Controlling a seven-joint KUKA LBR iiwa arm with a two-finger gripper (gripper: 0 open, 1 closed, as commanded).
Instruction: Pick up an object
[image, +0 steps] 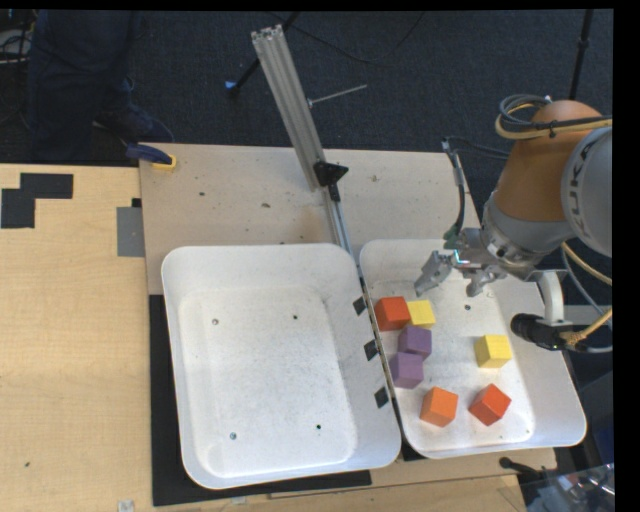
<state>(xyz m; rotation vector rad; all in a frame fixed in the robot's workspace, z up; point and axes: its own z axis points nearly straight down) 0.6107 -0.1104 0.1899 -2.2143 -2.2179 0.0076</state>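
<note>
Several small blocks lie in the right bin (545, 420): an orange-red block (392, 312) with a yellow one (422, 314) touching its right side, two purple blocks (415, 341) (406, 369) below them, another yellow block (493, 350) further right, and an orange block (438, 406) and a red block (489, 404) near the front. My gripper (455, 277) hangs over the back of the right bin, above and right of the orange-red and yellow pair. Its fingers (432, 274) are spread open with nothing between them.
The left bin (200, 300) sits beside the right one, with black clips (365, 350) along the shared edge. A slanted aluminium post (295, 110) rises behind the bins. Cables (560, 335) hang at the right of the arm.
</note>
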